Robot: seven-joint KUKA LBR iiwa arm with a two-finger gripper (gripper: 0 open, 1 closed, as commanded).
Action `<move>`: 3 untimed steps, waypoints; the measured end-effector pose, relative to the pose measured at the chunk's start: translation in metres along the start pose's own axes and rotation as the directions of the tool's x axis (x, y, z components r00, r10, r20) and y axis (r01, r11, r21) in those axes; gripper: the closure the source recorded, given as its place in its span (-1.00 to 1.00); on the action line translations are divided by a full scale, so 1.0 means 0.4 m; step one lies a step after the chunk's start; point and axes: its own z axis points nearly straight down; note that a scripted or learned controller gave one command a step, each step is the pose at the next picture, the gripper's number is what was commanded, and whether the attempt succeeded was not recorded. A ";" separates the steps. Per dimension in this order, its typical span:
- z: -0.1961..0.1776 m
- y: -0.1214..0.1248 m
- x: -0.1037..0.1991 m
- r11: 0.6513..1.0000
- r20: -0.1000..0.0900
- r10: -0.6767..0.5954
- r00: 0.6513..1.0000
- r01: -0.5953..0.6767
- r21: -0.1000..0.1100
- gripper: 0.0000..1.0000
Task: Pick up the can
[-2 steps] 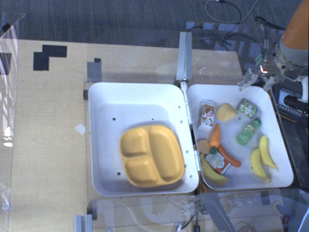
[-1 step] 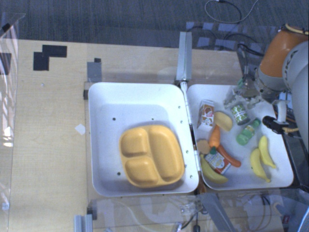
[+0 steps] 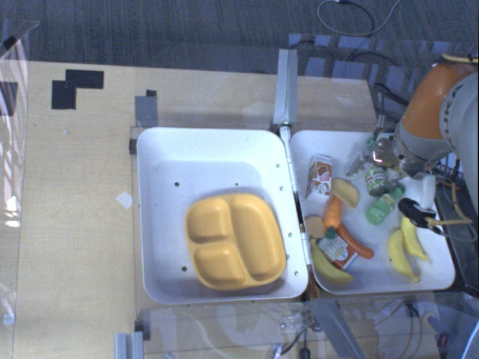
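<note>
Wooden surface (image 3: pixel 82 223) with two white bins: the left bin (image 3: pixel 161 200) holds a yellow divided tray (image 3: pixel 234 239); the right bin (image 3: pixel 441 271), at right of frame, holds bananas (image 3: pixel 406 249), a carrot (image 3: pixel 333 212), and the can (image 3: pixel 376 179) beneath the gripper (image 3: pixel 380 155), finger state indiscernible.

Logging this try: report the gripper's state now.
Gripper: low over the small green-labelled metal can in the right white bin; its state cannot be told.

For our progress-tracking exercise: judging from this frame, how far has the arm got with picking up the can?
Done: the grey arm's gripper has reached the right white bin and sits directly over the small silver-and-green can. In hand: the approach to a grasp; whether the can is gripped cannot be seen. Left: closing on it and lifting, since the can appears to rest among the bin's items.
</note>
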 end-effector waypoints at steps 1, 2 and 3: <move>-0.060 0.009 0.072 0.994 0.000 -0.110 0.994 0.110 0.001 -1.00; -0.092 0.014 0.075 0.994 0.000 -0.113 0.994 0.113 -0.006 1.00; -0.370 0.036 0.289 0.990 -0.002 -0.138 0.990 0.138 -0.001 1.00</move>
